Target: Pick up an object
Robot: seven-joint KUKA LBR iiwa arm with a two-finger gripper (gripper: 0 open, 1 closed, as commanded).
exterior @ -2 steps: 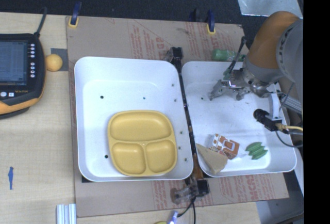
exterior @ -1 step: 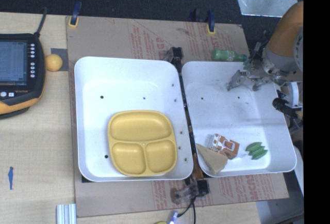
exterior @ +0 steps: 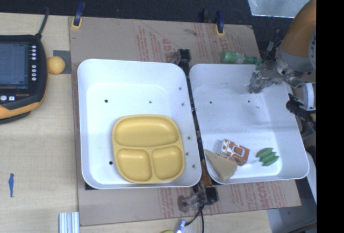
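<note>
Nearest you, in the right bin (exterior: pixel 279 173), lie a tan wedge (exterior: pixel 221 166), a small printed packet (exterior: pixel 234 150) and a green pod-like piece (exterior: pixel 267 156), its long axis running left-right. You cannot tell the gripper's (exterior: pixel 262 80) state at the bin's far right. Bring it near and descend across the pod's length.

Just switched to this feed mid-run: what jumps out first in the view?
The yellow divided tray grabs the eye first, lying in the near half of the left bin. Next is the arm's hand reaching in over the far right corner of the right bin. Along that bin's near edge lie a tan wedge, a small red and white carton and a green leafy piece.
</note>
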